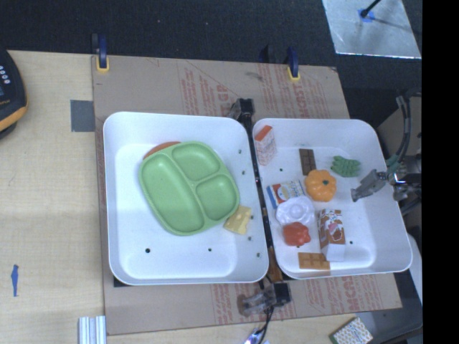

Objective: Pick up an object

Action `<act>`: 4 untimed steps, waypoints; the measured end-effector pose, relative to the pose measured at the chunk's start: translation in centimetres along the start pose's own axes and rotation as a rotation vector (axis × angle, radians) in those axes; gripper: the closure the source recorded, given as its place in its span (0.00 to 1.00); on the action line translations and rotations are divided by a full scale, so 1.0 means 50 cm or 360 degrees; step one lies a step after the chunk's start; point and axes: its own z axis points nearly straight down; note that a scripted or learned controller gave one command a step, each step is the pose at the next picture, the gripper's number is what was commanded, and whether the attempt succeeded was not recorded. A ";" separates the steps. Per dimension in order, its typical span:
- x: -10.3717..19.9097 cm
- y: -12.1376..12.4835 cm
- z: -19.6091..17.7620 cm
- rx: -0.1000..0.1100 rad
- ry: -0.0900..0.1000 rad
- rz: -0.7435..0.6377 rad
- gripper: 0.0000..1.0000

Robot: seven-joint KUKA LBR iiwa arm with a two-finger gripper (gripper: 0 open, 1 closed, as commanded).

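My gripper [367, 185] hangs over the right side of the right bin [373, 253], reaching in from the right edge. It is apart from the objects, with nothing visibly held. Just left of it sits an orange toy pumpkin [320, 185], and a green leafy piece [346, 166] lies above-left of it. Further left are a small carton [265, 144], a brown bar [307, 161], a printed packet [289, 190], a white crumpled cup [295, 211], a red tomato [295, 233], a brown snack pack [330, 229] and a cracker [313, 261].
The left bin [129, 256] holds a green divided plate [189, 187] with an orange piece [163, 147] peeking from under it, and a yellow wedge [239, 221] by its right wall. Clamps [244, 108] sit between the bins.
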 end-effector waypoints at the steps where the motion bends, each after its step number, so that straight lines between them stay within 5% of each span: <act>1: 0.023 0.156 0.154 0.0003 0.0000 -0.0008 0.00; 2: 0.089 0.172 0.313 -0.0004 0.0000 -0.0003 0.00; 3: 0.083 0.176 0.282 -0.0012 -0.0004 -0.0003 1.00; 4: 0.240 0.165 0.047 -0.0020 0.0004 -0.0011 1.00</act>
